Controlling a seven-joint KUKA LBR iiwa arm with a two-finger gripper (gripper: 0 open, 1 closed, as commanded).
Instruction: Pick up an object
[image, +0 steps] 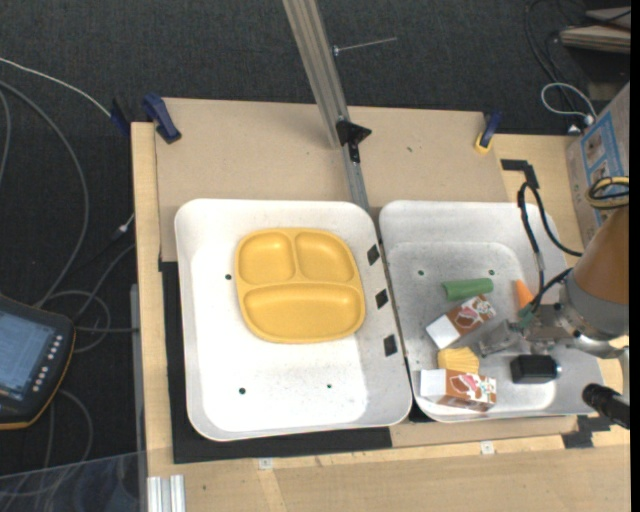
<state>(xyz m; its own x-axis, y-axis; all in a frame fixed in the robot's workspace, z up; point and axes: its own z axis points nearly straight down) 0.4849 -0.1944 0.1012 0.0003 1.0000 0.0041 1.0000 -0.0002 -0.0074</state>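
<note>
My arm (603, 285) stands highest, coming in from the right over the right bin (440, 215), with its orange band above the grey wrist. My pincer (500, 343) hangs low over the middle of that bin, pointing left into the heap. I cannot tell whether it is released or clenched, and I see nothing held in it.

The things to pick all lie in this bin. Just left of the pincer's tip is a brown packet (471, 314), with a white card (441, 330) at its lower left. Just below the tip is a yellow block (458, 360). Nearer the front rim lie a second packet (470, 389) and a white block (432, 382), side by side. A black piece (533, 368) sits right beside the pincer on its front side; whether it is loose or part of me I cannot tell. Behind the pincer lie a green piece (468, 288) and, nearer my wrist, a small orange bit (523, 293).

The left bin (200, 300) touches the right one and holds a yellow divided plate (298, 283) in its rear half.

On the bench (260, 150), a blue clamp (160, 117) grips the far left corner and another clamp (488, 130) the far right. A metal pole (320, 60) rises from the far edge between the bins. Off to the left, a tablet (25, 365) lies on the floor among cables.
</note>
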